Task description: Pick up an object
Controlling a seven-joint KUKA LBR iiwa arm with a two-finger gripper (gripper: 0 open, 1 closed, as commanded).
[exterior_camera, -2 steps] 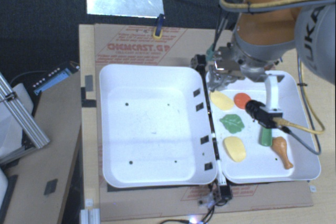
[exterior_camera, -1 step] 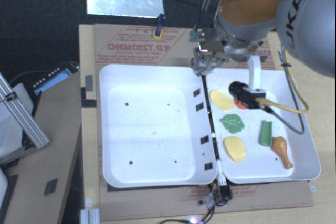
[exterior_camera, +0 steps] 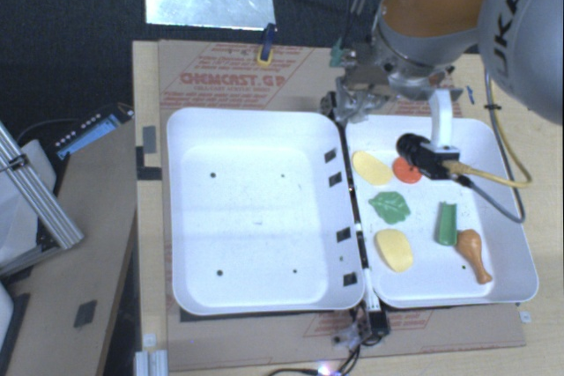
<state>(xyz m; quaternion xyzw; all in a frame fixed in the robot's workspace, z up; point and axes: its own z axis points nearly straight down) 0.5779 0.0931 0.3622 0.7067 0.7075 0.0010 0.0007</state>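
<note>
Here the drumstick [exterior_camera: 472, 254] lies diagonally, bone end pointing lower right.

R bin [exterior_camera: 507, 282] holds five items (clustered toward its L side); L bin [exterior_camera: 189, 189] beside it.

Five small objects are seen lying flat in the right bin [exterior_camera: 507, 277], all on the near side of the tool [exterior_camera: 357, 106]. Closest to the tool, a pale yellow oval piece [exterior_camera: 372, 168] is set just below it. A red round piece [exterior_camera: 406, 172] is found beside that one, partly hidden. Further from the tool, a green leaf-shaped piece [exterior_camera: 389, 206] is laid, and beyond it a second yellow oval [exterior_camera: 394, 249]. Farthest off, a green stick [exterior_camera: 446, 224] and a brown drumstick [exterior_camera: 473, 253] are placed side by side.
</note>
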